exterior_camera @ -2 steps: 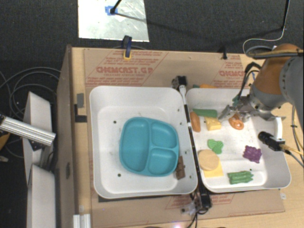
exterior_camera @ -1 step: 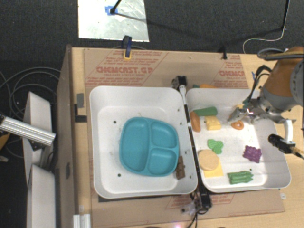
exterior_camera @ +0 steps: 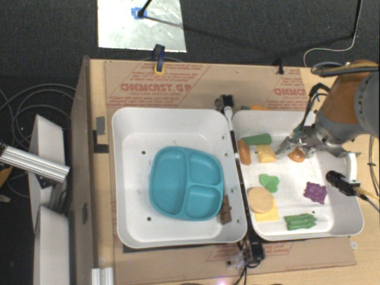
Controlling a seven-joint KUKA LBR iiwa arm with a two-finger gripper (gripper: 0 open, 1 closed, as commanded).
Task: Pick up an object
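The arm [exterior_camera: 350, 108] enters from 3 o'clock, grey with an orange band above the wrist, and angles down toward 9 o'clock. The hand [exterior_camera: 295, 144] is low, with its tip pointing toward 8 o'clock.

From my remote seat, the only lettering I can read is red print on the brown cardboard sheet [exterior_camera: 196, 79] that lies on the bench under the two bins. Behind the left bin I make out "CHEMCAST GP" [exterior_camera: 155, 88], printed upside down from this camera. Behind the right bin the same red print repeats [exterior_camera: 290, 92], but the arm covers part of it and I get only "CHEMC". Fainter red lines run slantwise above both marks; they are too small for me to read. Nothing else carries legible text.
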